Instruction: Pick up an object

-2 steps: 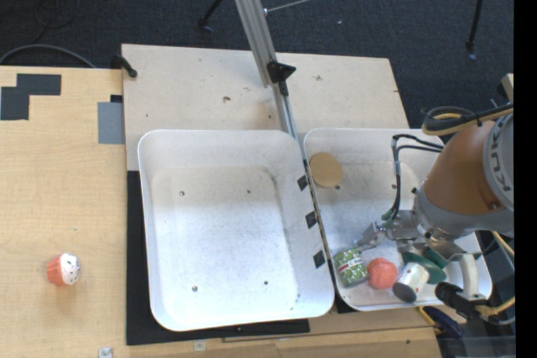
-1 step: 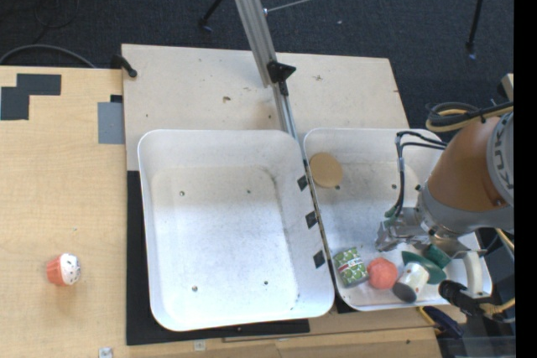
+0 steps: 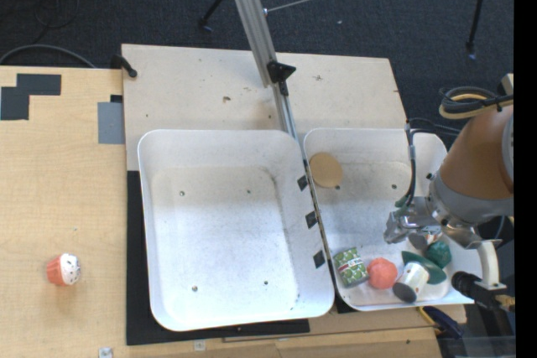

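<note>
The likely candidates for picking sit bunched in the near corner of the right bin (image 3: pixel 369 148): a green-and-white packet (image 3: pixel 348 260) lies against the divider side, an orange ball (image 3: pixel 383 273) rests just beside it, and next along is a white cup-like piece with a dark end (image 3: pixel 413 278), touching or nearly touching a dark green object (image 3: pixel 431 255) that is partly hidden under the arm. A tan disc (image 3: pixel 325 170) lies well apart from this cluster, up near the far end of the same bin and close to the divider. The gripper (image 3: pixel 404 225) hangs low over the bin's right side, just above and beside the green object, with the grey arm and its orange band (image 3: pixel 478 163) reaching in behind it. How wide the gripper stands cannot be told from this angle, and nothing is plainly seen in its hold. The left bin (image 3: pixel 159 180) lies alongside on the desk (image 3: pixel 201 84), and a small red-and-white toy (image 3: pixel 64 270) sits far off on the wooden surface at the left. Judging by this, the task is not yet done: every object rests on the bin floor, so the grasp and the lift both remain.
</note>
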### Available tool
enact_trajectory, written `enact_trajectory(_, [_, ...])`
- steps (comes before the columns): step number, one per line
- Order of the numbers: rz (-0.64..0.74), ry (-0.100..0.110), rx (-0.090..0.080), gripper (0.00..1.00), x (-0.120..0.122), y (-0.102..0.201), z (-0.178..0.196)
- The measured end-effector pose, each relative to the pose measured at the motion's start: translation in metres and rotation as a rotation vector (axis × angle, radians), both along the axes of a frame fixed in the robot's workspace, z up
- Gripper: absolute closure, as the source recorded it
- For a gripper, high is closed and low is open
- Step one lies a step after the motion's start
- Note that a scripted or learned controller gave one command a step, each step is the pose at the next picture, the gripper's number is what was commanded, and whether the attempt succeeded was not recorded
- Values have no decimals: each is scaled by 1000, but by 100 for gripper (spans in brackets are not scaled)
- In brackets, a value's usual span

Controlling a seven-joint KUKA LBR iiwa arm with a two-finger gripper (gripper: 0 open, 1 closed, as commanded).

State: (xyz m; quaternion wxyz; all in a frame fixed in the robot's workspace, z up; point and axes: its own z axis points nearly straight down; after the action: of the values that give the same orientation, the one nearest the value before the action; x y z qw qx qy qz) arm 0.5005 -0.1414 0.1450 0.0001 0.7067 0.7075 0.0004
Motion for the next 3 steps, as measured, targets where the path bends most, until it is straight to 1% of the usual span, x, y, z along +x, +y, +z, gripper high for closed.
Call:
enact_trajectory(1, [0,-3,-1,100,4,0,63])
enact_trajectory(2, [0,-3,-1,100,4,-1,114])
enact_trajectory(3, [3,2,1,100,15,51,114])
